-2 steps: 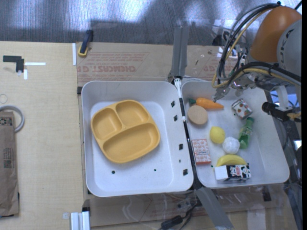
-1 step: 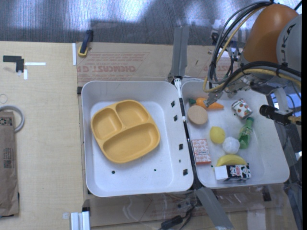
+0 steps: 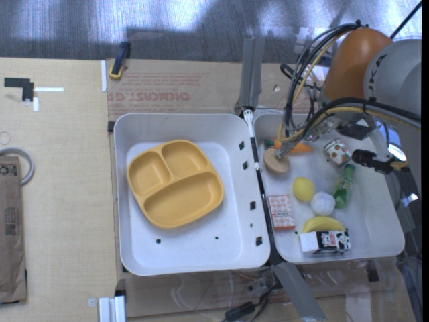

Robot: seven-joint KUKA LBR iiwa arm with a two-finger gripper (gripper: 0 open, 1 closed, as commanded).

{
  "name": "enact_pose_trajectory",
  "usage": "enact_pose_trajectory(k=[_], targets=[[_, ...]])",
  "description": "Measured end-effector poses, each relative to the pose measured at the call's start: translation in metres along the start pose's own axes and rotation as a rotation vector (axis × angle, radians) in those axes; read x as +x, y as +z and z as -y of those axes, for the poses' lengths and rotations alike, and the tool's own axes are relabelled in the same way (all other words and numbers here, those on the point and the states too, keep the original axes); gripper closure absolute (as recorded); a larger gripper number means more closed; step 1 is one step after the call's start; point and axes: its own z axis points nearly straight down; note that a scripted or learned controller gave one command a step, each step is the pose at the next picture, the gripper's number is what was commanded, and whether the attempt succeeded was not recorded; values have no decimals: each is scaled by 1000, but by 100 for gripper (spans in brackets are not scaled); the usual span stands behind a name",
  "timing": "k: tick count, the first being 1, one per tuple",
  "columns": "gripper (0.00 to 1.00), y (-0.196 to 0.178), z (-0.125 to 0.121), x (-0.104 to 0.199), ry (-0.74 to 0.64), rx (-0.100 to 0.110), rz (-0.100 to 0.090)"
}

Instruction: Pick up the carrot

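The carrot (image 3: 297, 148) lies at the right bin's (image 3: 375, 247) back left, beside a tan disc (image 3: 275, 161); probably light, stiff plastic, best pinched across its middle. Gripper (image 3: 289, 147) hovers there, finger state unclear

The two white bins (image 3: 134, 247) look like smooth, faintly glossy plastic, the yellow divided plate (image 3: 175, 183) a matt plastic, the bench (image 3: 60, 180) pale matt wood with a brown cardboard sheet (image 3: 167, 89), and the arm's orange band (image 3: 355, 56) shines smooth.
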Motion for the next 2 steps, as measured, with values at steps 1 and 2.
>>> enact_pose_trajectory(k=[1, 2], targets=[[100, -7, 2, 0, -1, 8, -3], [100, -147, -14, 22, -223, 6, -6]])
